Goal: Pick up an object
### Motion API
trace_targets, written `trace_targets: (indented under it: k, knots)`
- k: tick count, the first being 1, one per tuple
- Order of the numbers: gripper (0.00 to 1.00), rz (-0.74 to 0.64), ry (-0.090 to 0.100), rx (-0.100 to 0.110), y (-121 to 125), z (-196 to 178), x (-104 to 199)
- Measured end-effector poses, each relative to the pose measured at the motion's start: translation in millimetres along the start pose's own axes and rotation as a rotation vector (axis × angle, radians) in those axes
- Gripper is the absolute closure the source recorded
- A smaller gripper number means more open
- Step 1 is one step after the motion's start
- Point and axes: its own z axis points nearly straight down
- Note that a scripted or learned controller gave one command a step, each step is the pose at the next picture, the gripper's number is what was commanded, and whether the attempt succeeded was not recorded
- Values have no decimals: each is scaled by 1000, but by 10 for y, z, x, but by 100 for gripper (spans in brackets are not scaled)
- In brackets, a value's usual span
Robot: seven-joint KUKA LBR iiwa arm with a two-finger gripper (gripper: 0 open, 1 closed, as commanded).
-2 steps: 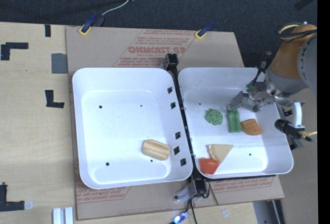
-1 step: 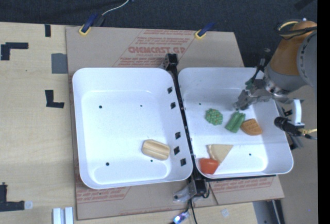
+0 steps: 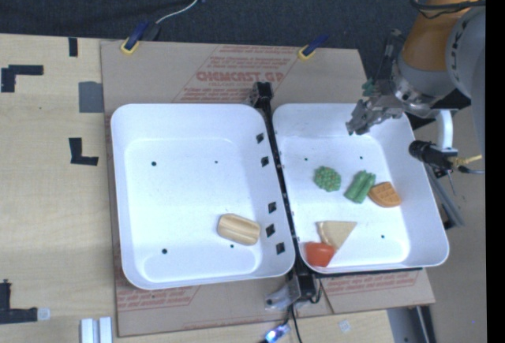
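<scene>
Cardboard-covered bench (image 3: 229,73), two white bins. Gripper (image 3: 359,125) over right bin's (image 3: 422,251) far edge; grip state: cannot tell, nothing visibly held. Below it: broccoli (image 3: 327,178), green piece (image 3: 360,186), orange piece (image 3: 385,195). Bread roll (image 3: 238,229) far left in the left bin (image 3: 130,199).

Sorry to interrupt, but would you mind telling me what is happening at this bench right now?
A KUKA arm reaches in from the right, its gripper hanging over the far part of the right bin with nothing seen between its fingers. Below it lie a green broccoli piece, a green vegetable, an orange piece, a pale wedge and a red piece. The left bin holds a bread roll.
</scene>
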Motion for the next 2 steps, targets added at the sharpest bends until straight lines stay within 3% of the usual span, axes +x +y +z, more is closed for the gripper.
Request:
trace_targets:
  k: [1,2]
  knots:
    - [100,3,-2,5,210,1047,364]
    - [0,5,-1,6,209,999,345]
